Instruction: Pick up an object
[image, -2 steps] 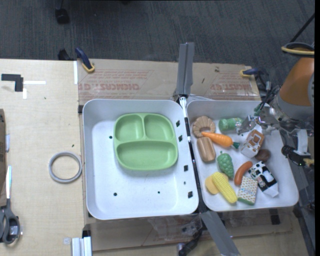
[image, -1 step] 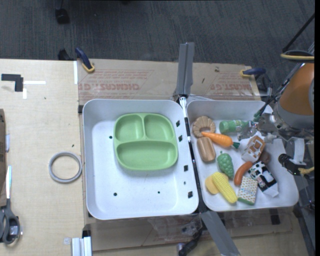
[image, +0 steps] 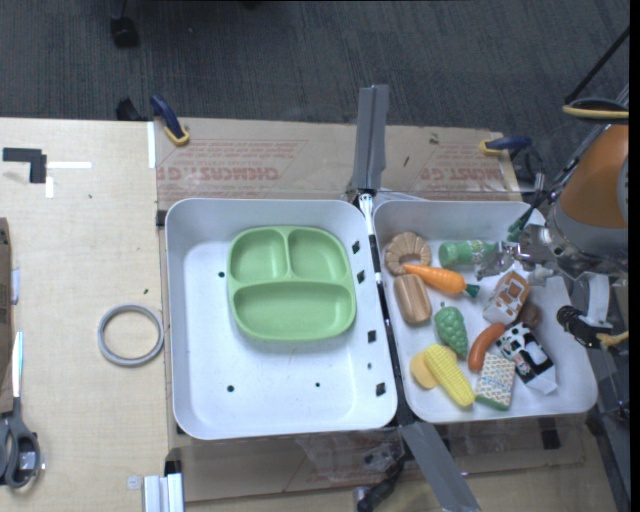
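A: Where is the gripper (image: 503, 262) right now?

B: Over the back right part of the right bin (image: 575, 405), reaching in from the right. Metal parts sit just beside a green bottle-like item (image: 462, 252) and a small orange-and-white packet (image: 509, 292). Whether it is wide or narrow I cannot tell; the tip is a tangle of metal and cable from this slant, and nothing shows plainly between its parts.

A: So which object would it go for?

B: The task names none. My judgement is that the nearest candidates are the packet, just below and in front of the tip, and the green bottle just to its left. The bottle's long axis runs left to right along the back of the bin. The carrot (image: 439, 278) lies a little further left, its axis slanting from upper left down to lower right.

A: And further out?

B: A croissant (image: 406, 250), a tan bread roll (image: 412, 299), a green bumpy vegetable (image: 451, 328), a red-orange sausage shape (image: 485, 344), corn (image: 448, 373), a speckled packet (image: 496, 380) and a black-and-white carton (image: 526, 356). All crowded, several touching. The left bin (image: 190, 330) holds a green divided plate (image: 292, 283).

A: Any writing?

B: The cardboard (image: 240, 162) behind the bins carries red print, seen upside down; it is too faint to read with confidence. Packet labels are too small.
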